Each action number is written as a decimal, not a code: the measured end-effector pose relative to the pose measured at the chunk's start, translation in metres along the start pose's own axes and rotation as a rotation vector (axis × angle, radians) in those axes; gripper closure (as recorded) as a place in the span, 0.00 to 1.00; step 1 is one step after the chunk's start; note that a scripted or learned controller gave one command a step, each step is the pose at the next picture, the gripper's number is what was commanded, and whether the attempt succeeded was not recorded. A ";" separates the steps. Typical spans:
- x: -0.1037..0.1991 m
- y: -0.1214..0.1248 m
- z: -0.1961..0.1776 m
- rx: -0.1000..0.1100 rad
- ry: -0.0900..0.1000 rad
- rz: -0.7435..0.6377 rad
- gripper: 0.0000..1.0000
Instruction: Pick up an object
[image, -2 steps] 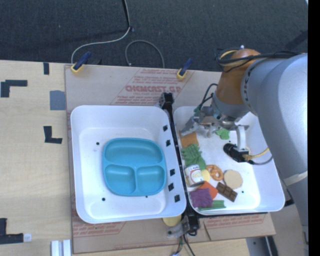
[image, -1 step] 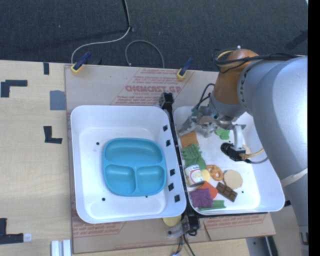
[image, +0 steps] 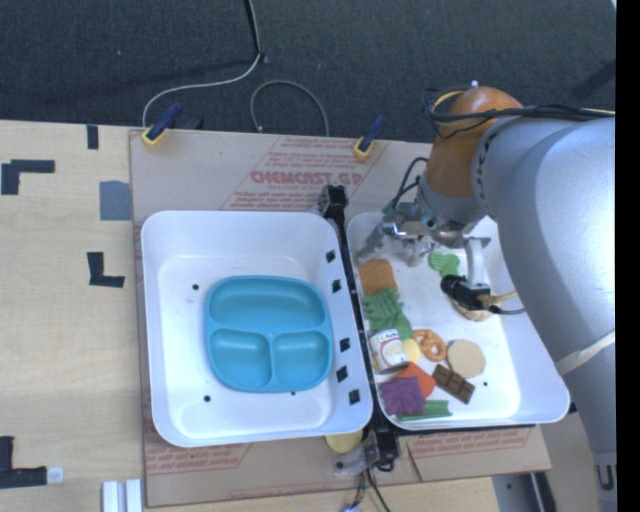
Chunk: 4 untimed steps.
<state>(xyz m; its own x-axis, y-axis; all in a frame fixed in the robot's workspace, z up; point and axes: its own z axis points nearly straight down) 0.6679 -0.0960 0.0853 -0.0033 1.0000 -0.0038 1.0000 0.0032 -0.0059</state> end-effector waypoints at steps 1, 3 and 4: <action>-0.001 -0.051 -0.001 -0.009 0.002 0.003 0.00; 0.002 -0.006 0.000 -0.005 0.002 0.001 0.00; 0.000 0.000 0.000 0.000 0.001 0.001 0.00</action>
